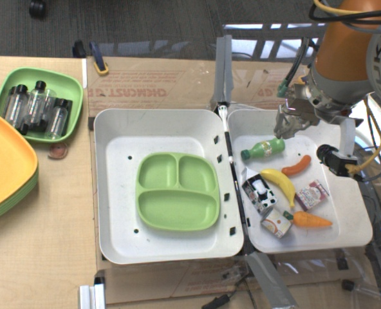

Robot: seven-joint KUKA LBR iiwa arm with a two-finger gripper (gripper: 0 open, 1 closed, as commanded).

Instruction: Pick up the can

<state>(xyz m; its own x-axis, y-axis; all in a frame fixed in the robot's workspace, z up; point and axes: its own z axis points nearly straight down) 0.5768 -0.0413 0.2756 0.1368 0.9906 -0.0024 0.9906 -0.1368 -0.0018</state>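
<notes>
gripper [286, 129] hangs over the far part of the right bin [358, 234], just above the green bottle [263, 149]. can't tell if it's open or closed from this angle; nothing visible in it, so i'd judge no grasp yet.

the can [259, 192], which i take to be the black-and-white cylinder lying on its side, sits near the left wall of the right bin, touching or just beside the banana [280, 184] on its right. nearer the camera lies a small carton [277, 224], and right of that a carrot [311, 221]. a red sausage-like piece [296, 165] and a small pink packet [311, 194] lie further right. left bin [113, 172] holds a green divided plate [177, 192].

step in hand, imo: approach, not yet over the target. gripper is far of the can w/ the bottle between them.

next move calls for shifting toward the near side and a bit left, until it's centred over the can, then turning the wrist so the grip spans the can's short width, then descending. tight spot: banana crowds one side, bin wall is close on the other, so it's easy to nudge the banana or clip the wall.
</notes>
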